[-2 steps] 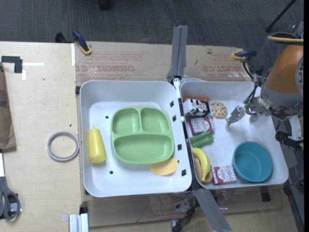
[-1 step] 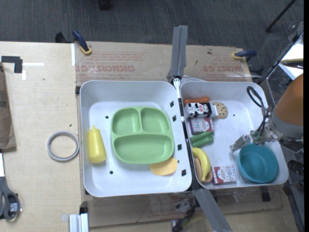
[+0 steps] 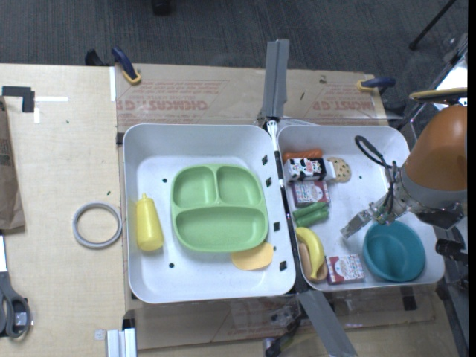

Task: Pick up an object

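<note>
- Camera view: the arm (image 3: 439,158) enters over the right edge of the surface (image 3: 59,162), its orange band above the right bin's (image 3: 338,134) right wall, the grey wrist slanting down and leftward into that bin.
- The gripper (image 3: 358,224) hangs low over bare white floor in the middle of the right bin, just left of the teal bowl (image 3: 394,251); its fingers (image 3: 349,230) stand a little apart with nothing between them, so it holds no object.
- A black cable loops from the wrist toward the bin's far wall.
- The task's candidates crowd the right bin's left wall: a small black-and-white carton (image 3: 306,169) with an orange piece behind it at the far end, a cookie (image 3: 341,169) beside it, a pink packet (image 3: 310,193), a green pepper-like piece (image 3: 311,214), a banana (image 3: 310,248) and a red-and-white packet (image 3: 346,268) toward the near edge.
- Open room in the right bin lies in its middle and far right part, between the cookie and the bowl; the near right corner is taken by the bowl, which sits against the near wall.
- The left bin (image 3: 141,143) carries a green divided plate (image 3: 219,207) in its middle, a yellow bottle (image 3: 149,223) by the left wall, and a flat yellow piece (image 3: 253,258) touching the plate's near edge; bare strips run along its far and near walls.
- On the surface left of the bins lie a grey ring (image 3: 97,224) and a brown paper bag (image 3: 9,169) at the left edge.
</note>
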Controlling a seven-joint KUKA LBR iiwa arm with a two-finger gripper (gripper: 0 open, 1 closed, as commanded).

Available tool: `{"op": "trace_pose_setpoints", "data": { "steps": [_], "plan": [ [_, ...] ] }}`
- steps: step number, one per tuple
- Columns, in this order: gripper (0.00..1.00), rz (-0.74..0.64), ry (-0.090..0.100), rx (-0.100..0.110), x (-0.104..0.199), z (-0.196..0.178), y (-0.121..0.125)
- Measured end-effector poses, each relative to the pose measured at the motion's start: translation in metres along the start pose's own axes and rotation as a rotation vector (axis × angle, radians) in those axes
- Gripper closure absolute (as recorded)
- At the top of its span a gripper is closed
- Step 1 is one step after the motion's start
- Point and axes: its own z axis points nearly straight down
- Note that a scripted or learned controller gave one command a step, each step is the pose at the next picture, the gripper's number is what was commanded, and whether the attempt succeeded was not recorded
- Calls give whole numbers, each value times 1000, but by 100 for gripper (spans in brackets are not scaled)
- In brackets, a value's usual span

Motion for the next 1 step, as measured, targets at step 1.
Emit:
{"op": "trace_pose_setpoints", "data": {
  "steps": [1],
  "plan": [
    [0, 205, 0, 1, 3, 1, 56]
  ]
}}
